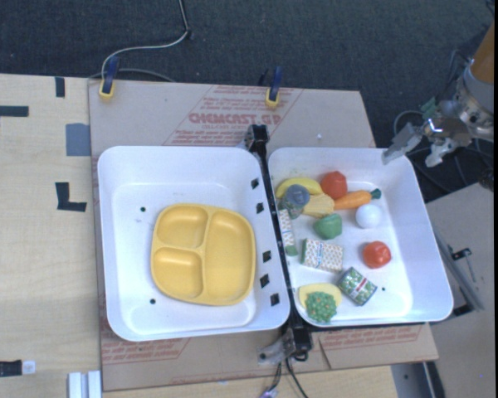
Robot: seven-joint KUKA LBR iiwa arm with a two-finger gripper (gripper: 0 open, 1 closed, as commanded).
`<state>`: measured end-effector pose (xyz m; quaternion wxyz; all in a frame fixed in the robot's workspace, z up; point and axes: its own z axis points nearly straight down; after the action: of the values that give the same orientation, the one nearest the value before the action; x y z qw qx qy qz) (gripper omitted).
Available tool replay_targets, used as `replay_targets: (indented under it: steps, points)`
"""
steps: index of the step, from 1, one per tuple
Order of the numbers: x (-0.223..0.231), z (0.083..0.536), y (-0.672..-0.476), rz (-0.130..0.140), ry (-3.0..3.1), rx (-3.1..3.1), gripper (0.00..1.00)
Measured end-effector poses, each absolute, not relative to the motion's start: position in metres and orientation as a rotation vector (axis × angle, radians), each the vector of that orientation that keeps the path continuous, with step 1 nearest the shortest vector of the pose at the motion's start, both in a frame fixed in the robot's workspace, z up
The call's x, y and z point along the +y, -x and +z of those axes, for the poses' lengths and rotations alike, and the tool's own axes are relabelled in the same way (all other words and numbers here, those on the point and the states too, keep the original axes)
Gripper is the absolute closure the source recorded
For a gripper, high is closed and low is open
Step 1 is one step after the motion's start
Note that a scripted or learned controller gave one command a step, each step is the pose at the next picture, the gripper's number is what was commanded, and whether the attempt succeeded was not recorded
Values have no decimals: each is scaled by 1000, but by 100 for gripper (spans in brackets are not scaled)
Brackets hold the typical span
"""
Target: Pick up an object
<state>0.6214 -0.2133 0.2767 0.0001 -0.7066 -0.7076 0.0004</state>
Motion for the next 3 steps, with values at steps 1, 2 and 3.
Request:
replay_targets:
  steps: [1,2,3]
  points:
    - [-208,158,-647,5,2216,-2221,0]
    - [-152,87,-670,-2,2223,-2228,0]
    - [-152,96,-669,2,2221,-2229,100]
